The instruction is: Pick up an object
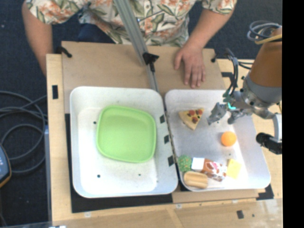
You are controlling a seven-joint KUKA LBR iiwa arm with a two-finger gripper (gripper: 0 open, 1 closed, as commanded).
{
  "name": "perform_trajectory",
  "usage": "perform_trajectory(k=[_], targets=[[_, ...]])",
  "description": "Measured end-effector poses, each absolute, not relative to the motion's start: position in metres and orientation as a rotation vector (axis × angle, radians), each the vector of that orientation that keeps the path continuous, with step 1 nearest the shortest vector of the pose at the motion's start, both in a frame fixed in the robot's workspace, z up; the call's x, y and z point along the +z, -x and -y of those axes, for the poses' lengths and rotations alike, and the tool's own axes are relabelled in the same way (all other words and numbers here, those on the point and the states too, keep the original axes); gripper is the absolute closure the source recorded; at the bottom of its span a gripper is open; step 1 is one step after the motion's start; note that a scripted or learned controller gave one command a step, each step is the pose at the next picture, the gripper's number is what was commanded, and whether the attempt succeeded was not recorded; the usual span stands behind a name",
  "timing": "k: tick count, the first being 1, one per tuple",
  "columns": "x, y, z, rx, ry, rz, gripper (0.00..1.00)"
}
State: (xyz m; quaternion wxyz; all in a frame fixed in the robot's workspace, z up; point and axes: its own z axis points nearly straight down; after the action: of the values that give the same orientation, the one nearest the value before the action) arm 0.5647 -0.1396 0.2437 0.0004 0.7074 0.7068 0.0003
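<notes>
Tool [221,113] over right bin [251,167], fingers spread, holding nothing. Pizza slice [191,118] just beside: flat, may slip. Bystander hand [191,66] near.

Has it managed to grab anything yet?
Not yet, nothing looks lifted. The gripper hangs over the right bin, beside the pizza slice, with nothing seen in it. The orange lies on the bin floor too. The whole pick is left.
</notes>
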Motion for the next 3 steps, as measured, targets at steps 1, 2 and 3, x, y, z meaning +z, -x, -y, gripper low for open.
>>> perform_trajectory(k=[1, 2, 3], targets=[[0.244, -0.565, 0.14, 0.001, -2.222, -2.22, 0.0], [0.19, -0.573, 0.135, -0.004, -2.223, -2.223, 0.0], [0.128, -0.575, 0.138, -0.005, -2.225, -2.223, 0.0]])
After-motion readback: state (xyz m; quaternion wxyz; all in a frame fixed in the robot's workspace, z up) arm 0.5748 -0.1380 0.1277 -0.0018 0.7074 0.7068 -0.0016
